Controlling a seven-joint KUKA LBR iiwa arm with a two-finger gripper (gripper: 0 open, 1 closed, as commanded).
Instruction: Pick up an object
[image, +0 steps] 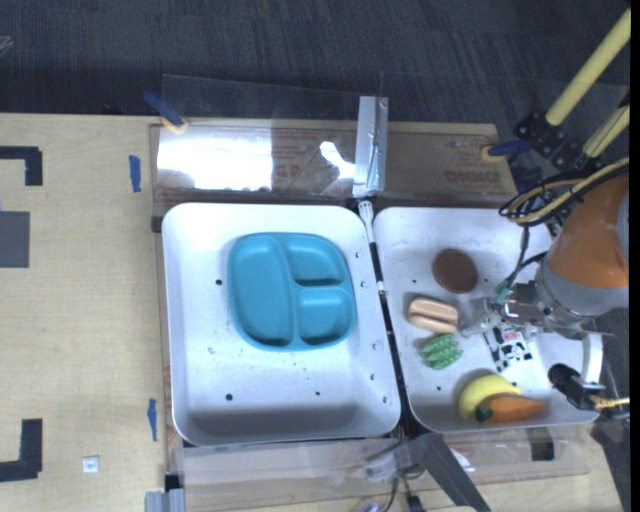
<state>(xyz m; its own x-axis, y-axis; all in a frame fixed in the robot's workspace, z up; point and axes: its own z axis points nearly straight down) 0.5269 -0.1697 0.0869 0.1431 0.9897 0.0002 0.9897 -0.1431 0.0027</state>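
Gripper (497, 322) hovering in right bin (400, 240), fingers' state unclear, cannot tell. Hot dog (433, 314) lying just left of it, green piece (440, 351) below-left, brown disc (455, 270) above, banana (480, 392) and carrot (512, 408) near front.

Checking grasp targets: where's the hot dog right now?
In the right bin, left of centre: the hot dog lies just above the green item and below-left of the brown disc.

The grey arm (590, 265) with its orange band reaches in from the right, wrist bent down, the hand (505, 325) held low.
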